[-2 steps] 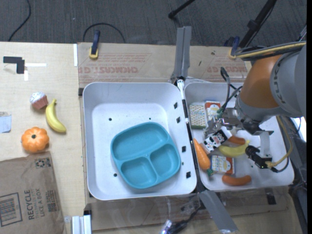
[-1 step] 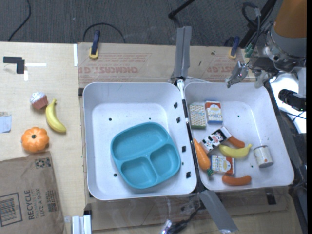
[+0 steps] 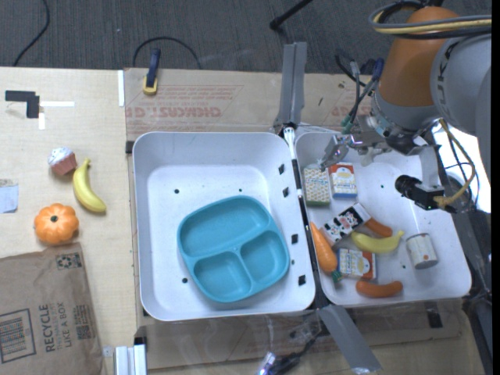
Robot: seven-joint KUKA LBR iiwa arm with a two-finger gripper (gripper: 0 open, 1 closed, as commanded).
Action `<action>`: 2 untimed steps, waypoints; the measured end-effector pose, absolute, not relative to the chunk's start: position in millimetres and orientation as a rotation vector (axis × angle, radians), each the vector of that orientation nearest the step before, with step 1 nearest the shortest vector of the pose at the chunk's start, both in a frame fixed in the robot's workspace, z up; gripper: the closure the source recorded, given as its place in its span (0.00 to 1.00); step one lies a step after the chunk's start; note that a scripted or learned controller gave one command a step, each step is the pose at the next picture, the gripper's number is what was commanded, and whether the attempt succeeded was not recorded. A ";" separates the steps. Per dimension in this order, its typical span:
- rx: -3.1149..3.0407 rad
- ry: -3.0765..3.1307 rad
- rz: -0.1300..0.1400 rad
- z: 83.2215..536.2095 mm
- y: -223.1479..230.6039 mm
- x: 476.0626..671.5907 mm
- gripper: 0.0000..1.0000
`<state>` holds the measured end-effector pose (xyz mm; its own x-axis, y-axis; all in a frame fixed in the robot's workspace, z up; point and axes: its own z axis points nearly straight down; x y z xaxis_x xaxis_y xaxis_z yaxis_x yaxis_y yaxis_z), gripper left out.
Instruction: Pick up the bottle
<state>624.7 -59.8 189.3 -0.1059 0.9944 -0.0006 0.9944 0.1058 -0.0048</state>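
Progress on the task is, in my judgement, at the beginning: the bottle is not yet picked up. You have the arm reaching in from the right over the right bin, and the hand hangs over the far left corner of that bin, just above a checkered box and a small carton. I cannot tell how far the hand is open, because it is small and partly mixed with cables in the camera view. I see nothing held in it.

What I take for the bottle is the short white cylinder with a reddish band, though I am not fully sure of this. It lies on the floor of the right bin, near the right wall and toward the near side. It is just beside the tip of a banana and well apart from the hand.

It seems to lie on its side, not upright. Its long axis appears to run from the upper left to the lower right of the view, with one round end turned toward the near right corner. Which end is the cap I cannot tell.

What is left for you is nearly everything: the travel across the bin, the descent, the grip and the lift.
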 end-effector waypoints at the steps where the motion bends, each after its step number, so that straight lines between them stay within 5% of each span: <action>1: -1.910 -2.491 0.004 97.1 -98.1 597.9 0.00; 2: -1.873 -2.518 0.004 89.8 -104.2 583.6 0.00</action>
<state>583.6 -104.2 89.8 -0.2878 0.9577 0.0012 0.9577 0.2878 -0.0039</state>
